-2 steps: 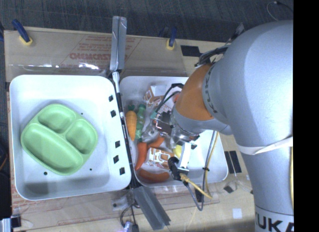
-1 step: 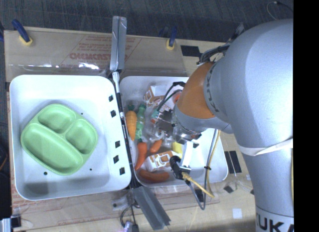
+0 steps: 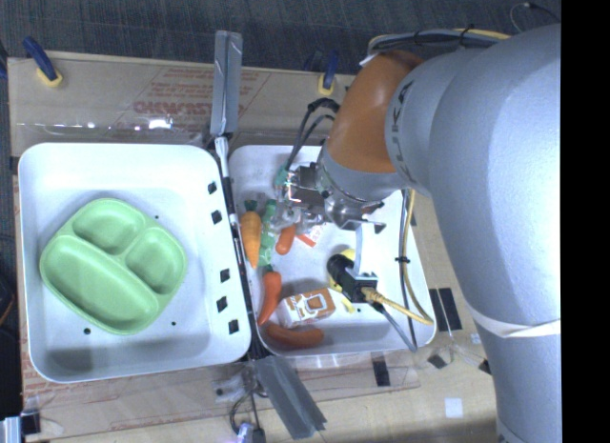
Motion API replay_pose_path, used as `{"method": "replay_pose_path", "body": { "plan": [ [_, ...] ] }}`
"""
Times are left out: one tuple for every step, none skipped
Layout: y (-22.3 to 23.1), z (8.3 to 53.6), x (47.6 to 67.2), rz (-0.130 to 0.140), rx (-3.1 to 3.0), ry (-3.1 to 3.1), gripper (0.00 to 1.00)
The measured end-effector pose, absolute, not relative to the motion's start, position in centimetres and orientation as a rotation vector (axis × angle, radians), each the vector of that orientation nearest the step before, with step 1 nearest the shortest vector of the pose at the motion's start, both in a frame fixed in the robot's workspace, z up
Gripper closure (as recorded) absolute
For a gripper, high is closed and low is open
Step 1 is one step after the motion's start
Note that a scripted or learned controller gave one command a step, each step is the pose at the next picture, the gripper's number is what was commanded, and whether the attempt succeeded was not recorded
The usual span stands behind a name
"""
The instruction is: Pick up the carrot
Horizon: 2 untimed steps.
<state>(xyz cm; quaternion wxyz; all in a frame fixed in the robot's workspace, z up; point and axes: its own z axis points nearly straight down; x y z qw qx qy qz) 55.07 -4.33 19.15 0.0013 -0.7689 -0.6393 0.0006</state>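
In the right bin (image 3: 405, 322) an orange carrot (image 3: 271, 296) lies by the left wall, its tip toward the front and a green top at its far end. A paler orange, carrot-like piece (image 3: 251, 235) lies just behind it along the same wall. My gripper (image 3: 290, 214) hangs low over the middle-left of this bin, right of the paler piece and behind the carrot. A small orange-red item (image 3: 284, 239) sits directly under it. The wrist hides how the gripper meets that item.
A brown sausage (image 3: 294, 337) lies at the right bin's front, with a small white-and-orange toy (image 3: 308, 307) just behind it. The left bin (image 3: 38, 179) holds a green divided plate (image 3: 112, 265). The grey arm (image 3: 477, 146) covers the right bin's far right.
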Motion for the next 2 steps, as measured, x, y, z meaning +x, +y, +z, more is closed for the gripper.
{"method": "replay_pose_path", "body": {
  "plan": [
    [1.5, 19.1, 49.7, 0.006, -2.434, -1.979, 1.00],
    [5.9, 27.1, 47.7, 0.002, -2.615, -1.738, 1.00]
  ]
}}
